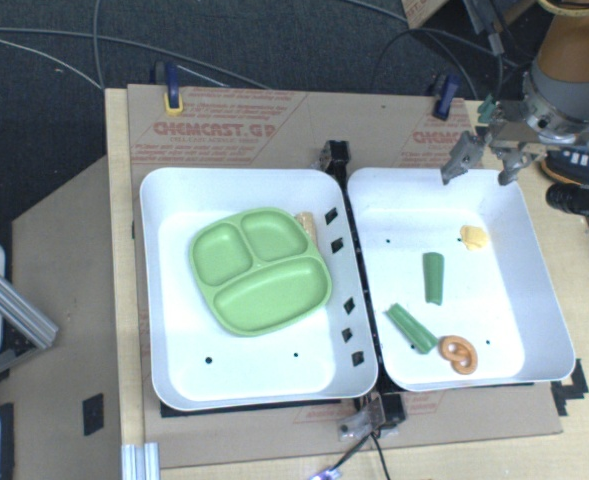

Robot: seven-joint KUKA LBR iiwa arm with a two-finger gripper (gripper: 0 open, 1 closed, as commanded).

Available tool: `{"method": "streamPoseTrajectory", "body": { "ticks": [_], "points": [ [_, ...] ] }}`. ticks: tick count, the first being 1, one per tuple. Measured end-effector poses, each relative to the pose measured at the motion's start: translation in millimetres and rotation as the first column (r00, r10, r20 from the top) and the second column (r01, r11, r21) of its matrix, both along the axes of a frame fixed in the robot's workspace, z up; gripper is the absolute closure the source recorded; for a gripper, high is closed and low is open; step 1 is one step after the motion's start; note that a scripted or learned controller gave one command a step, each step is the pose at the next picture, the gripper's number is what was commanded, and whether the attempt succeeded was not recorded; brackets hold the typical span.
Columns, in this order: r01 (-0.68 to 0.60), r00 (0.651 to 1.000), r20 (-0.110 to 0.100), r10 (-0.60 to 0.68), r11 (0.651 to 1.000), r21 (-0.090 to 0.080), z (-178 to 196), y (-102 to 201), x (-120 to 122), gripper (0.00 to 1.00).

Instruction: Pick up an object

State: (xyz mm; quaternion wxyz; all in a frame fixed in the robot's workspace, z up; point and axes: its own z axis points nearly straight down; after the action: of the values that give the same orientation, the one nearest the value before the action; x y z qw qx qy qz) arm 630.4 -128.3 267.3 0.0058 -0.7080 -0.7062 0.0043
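claw (484,164) hovering spread wide, seemingly empty, over right bin's (544,298) far rim | yellow piece (473,236) lying nearest below it, likeliest pick | green sticks (432,276) lying farther

We are seeing the gripper (484,164) hanging over the back rim of the right bin (544,308), fingers spread, nothing between them. Below it the bin's back half is lying open. Further in, a yellow piece (474,236), two green sticks (433,277) (412,327) and a pretzel (459,353) are sitting apart, with bare floor between. A green tray (261,270) is crowding the left bin (174,368).
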Motion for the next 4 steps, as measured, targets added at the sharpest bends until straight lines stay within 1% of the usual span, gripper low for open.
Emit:
{"method": "streamPoseTrajectory", "body": {
  "ticks": [1,2,3,4],
  "points": [
    [-0.003,1.000,0.014,0.003,1.000,-0.002,8,1,2,0.00],
    [-0.002,1.000,0.009,0.002,1.000,-0.001,-53,0,-2,0.00],
    [-0.002,1.000,0.009,0.002,1.000,-0.001,-100,-6,4,0.00],
    [-0.002,1.000,0.009,0.002,1.000,-0.001,-144,-11,5,0.00]
  ]
}}
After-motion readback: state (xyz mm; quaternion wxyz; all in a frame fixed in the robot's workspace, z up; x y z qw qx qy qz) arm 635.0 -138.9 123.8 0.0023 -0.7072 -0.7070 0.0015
